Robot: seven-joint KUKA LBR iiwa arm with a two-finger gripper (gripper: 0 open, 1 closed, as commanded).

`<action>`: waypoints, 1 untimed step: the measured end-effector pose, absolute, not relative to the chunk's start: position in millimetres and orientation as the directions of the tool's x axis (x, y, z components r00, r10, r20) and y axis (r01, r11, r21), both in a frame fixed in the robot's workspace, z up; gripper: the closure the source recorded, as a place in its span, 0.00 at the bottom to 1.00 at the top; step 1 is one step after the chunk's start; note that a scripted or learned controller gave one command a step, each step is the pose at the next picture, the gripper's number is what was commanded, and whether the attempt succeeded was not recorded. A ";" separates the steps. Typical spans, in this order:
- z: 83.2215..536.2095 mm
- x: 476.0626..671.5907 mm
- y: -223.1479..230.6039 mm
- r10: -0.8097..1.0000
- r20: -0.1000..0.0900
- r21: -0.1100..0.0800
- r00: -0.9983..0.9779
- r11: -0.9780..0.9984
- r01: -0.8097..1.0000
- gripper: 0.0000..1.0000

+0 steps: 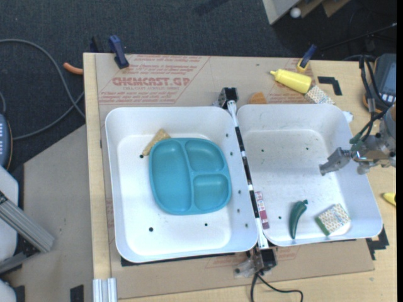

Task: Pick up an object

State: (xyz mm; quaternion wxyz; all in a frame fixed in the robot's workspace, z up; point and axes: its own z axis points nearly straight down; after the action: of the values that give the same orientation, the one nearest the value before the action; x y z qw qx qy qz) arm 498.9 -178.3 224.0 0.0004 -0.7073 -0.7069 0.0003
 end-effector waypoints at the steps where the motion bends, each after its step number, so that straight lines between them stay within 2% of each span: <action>1: 130.4 478.6 -120.4 1.000 0.001 -0.002 -0.001 0.001 1.000 0.00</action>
State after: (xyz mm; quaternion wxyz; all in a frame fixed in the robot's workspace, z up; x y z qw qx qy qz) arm 478.6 -120.4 130.4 0.0013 -0.7067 -0.7075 0.0004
